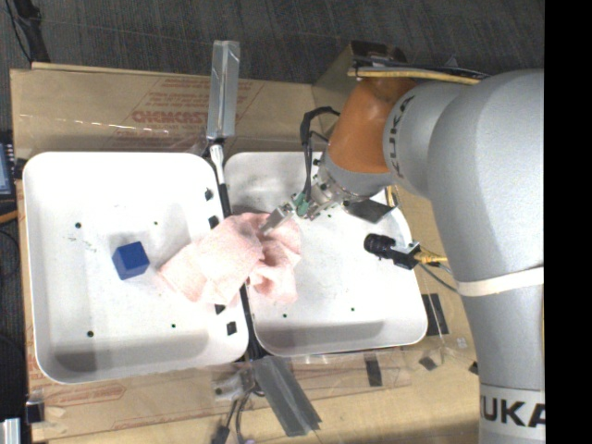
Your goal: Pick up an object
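Observation:
A crumpled pink cloth (231,259) lies draped over the divider between the two bins, partly in each. Its upper right corner is bunched up toward my gripper (278,217), which reaches in from the right over the right bin (370,313). The narrow fingertips sit together at that corner, with a fold of cloth pinched between them. A small blue cube (130,259) rests on the floor of the left bin (55,322), well left of the gripper and apart from the cloth.
The arm's orange band (365,132) and large grey body (481,183) hang over the right bin's far right side. A black cable plug (388,248) juts over that bin. A grey metal post (222,100) stands behind the divider.

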{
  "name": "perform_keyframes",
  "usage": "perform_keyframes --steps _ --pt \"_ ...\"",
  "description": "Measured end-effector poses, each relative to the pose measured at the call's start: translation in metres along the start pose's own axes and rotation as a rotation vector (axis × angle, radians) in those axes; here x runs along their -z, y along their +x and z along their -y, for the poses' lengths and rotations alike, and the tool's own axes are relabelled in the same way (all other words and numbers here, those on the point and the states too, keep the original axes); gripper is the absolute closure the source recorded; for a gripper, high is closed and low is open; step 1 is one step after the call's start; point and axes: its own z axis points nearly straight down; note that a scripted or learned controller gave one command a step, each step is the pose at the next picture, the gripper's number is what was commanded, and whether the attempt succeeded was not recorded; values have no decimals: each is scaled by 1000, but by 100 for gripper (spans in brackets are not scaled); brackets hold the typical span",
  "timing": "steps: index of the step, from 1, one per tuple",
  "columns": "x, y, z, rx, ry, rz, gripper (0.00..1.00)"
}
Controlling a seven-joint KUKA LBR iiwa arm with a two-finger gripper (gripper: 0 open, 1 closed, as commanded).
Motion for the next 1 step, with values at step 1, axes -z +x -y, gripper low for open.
perform_keyframes --steps 1 --pt "-2 30 -1 157 3 -4 0"
